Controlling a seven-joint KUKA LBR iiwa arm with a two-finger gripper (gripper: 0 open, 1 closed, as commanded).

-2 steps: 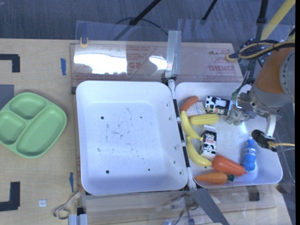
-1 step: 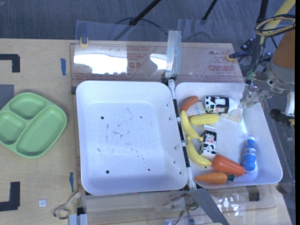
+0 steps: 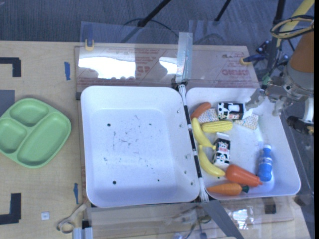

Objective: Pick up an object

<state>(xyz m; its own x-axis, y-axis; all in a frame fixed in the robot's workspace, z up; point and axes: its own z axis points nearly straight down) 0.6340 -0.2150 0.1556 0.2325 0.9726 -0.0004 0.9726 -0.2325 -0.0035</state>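
The right white bin [image 3: 289, 153] holds several toys. Among them are two cow-patterned cartons [image 3: 230, 110] [image 3: 222, 152], two yellow bananas [image 3: 200, 134] [image 3: 210, 166], two orange carrots [image 3: 243, 176] [image 3: 227, 188] and a blue bottle [image 3: 265, 164]. An orange piece [image 3: 201, 108] and a yellow corn cob [image 3: 217, 127] lie near the far-left corner. My gripper [image 3: 265, 102] hangs over the bin's far right corner, above and to the right of the upper carton. Its fingers are spread open with nothing between them.
The left white bin [image 3: 134, 148] sits beside the right one. A clear plastic wall [image 3: 149, 63] stands behind both bins. A green divided plate [image 3: 32, 131] rests on the bench at far left. Cables and stand legs lie beyond the bench.
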